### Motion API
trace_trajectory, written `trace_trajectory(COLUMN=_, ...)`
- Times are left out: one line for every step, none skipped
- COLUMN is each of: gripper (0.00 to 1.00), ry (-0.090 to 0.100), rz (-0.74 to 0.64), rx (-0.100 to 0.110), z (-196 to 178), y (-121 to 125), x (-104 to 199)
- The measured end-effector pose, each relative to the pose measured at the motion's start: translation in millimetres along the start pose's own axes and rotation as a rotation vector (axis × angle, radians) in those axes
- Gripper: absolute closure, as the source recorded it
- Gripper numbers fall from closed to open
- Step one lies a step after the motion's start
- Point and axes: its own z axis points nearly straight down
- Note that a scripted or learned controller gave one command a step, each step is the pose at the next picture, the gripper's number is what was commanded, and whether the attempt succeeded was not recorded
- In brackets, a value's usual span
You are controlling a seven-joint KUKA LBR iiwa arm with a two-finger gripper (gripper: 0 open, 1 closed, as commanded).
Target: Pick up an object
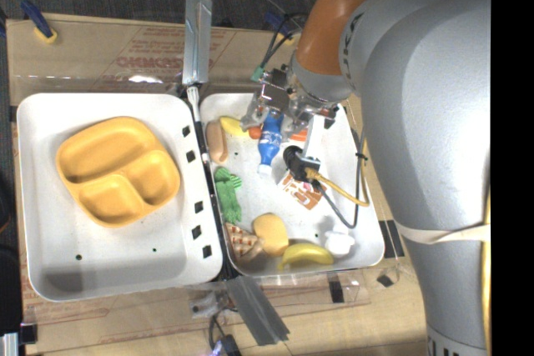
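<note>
The right bin (360, 179) holds several toy items. A blue bottle (270, 142) with a white cap lies near the bin's back, directly under my gripper (280, 114). The gripper hangs low over the bottle's upper end and partly hides it. Left of it are a tan bread roll (217, 141) and a small yellow piece (233, 126). An orange-and-white packet (301, 190) lies just right of the bottle. Along the front sit a green leafy toy (227, 193), a waffle (240, 242), a yellow round fruit (269, 233), a banana (306, 254) and a white lump (339, 243).
The left bin (50, 263) bears a yellow divided plate (118, 169). A metal divider (197, 46) runs between the bins. The grey arm (417, 96) covers the right bin's right side. A yellow cable (346, 194) loops across the bin floor.
</note>
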Motion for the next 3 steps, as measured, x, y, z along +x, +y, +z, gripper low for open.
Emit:
trace_trajectory(gripper=1.0, ry=-0.005, rz=0.388, rx=0.008, z=5, y=-18, x=67)
trace_trajectory(gripper=1.0, ry=-0.005, rz=0.207, rx=0.006, z=-19, y=-23, x=56)
trace_trajectory(gripper=1.0, ry=-0.007, rz=0.307, rx=0.009, z=-31, y=-40, x=-26)
